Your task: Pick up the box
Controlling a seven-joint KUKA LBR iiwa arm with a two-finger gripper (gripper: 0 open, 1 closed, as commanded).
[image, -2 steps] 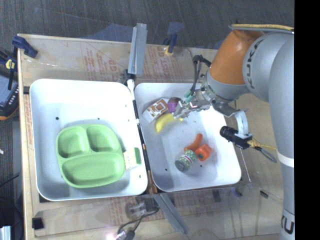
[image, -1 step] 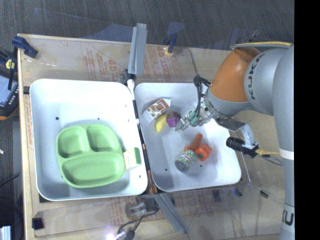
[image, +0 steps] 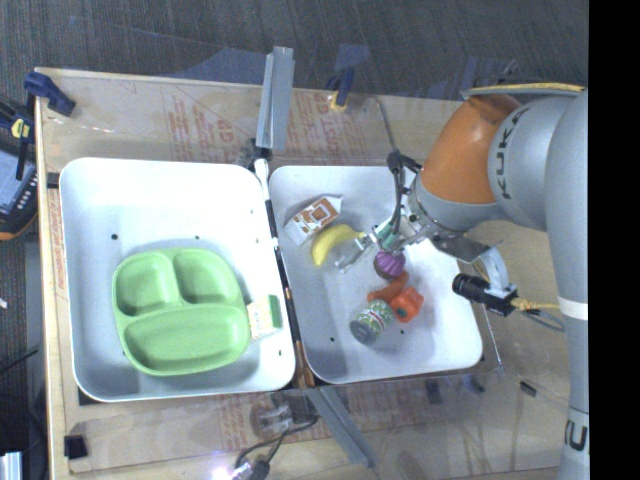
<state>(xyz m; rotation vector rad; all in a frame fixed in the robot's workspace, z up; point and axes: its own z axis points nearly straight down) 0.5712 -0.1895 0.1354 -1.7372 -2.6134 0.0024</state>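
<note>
Plywood bench [image: 150, 433] edge runs along the nearest part of the view, bearing two shallow white bins side by side. In the left bin [image: 80, 268], toward its near side, sits a green divided plate [image: 180, 308] with three compartments, and a small pale green packet [image: 262, 316] lies at the plate's right edge against the bin's wall.

In the right bin [image: 450, 353], nearest the viewer, a small can with a green label [image: 372, 321] lies tilted on its side. Just beyond it and touching or almost touching is an orange toy [image: 398, 301], and beyond that a purple round toy [image: 389, 263]. The gripper [image: 392, 234] comes down just above the purple toy, near the bin's middle; whether it is spread or closed cannot be told from this slant, and nothing is visibly held.

Left of the gripper lies a yellow banana [image: 332, 241], with a clear, glassy piece [image: 349, 256] beside its near end. The box [image: 312, 216], white with a brown and orange print, lies flat toward the bin's far left, touching the banana on its far side. It sits apart from the gripper, to the left, with the banana between them.

The grey arm [image: 540, 168] with its orange band [image: 465, 158] reaches in from the right, over the bin's far right corner.
</note>
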